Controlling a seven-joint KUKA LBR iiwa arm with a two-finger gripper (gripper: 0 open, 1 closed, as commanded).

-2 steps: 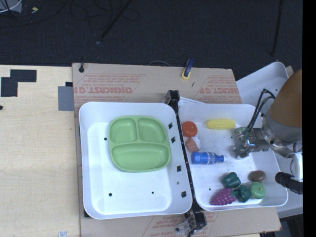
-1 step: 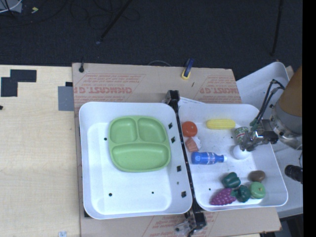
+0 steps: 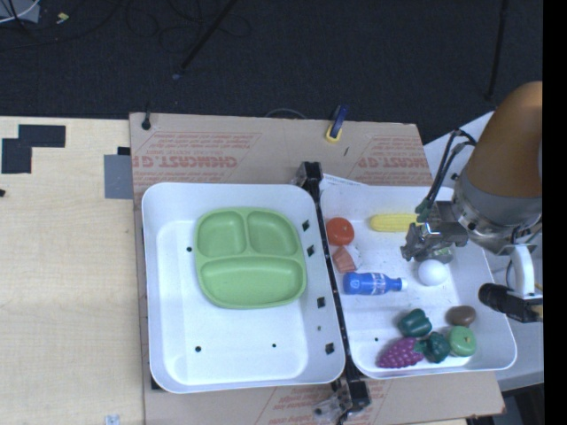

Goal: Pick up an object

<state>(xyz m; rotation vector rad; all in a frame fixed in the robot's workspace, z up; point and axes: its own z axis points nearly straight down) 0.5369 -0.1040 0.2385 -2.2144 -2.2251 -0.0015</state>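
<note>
While the arm (image 3: 505, 162) hangs low over the right bin (image 3: 505, 348), we judge the step in hand to be the approach, with nothing lifted yet. The gripper (image 3: 429, 243) sits just above and beside the white ball (image 3: 432, 273), which looks like the likeliest thing to pick; whether the tips stand apart or together we cannot tell from this slant. Next we would need a short drop straight onto the ball, closing squarely, since a round thing may roll away.

Going down in size: far to the gripper's left lies the left bin (image 3: 168, 326) with the green plate (image 3: 250, 258). Nearer on that side are the blue bottle (image 3: 372, 283) and the orange ball (image 3: 340, 231). The corn cob (image 3: 391, 223) lies close by the gripper and could crowd it. Below sit the purple grapes (image 3: 399, 353) and a green toy (image 3: 414, 323), well apart.
</note>
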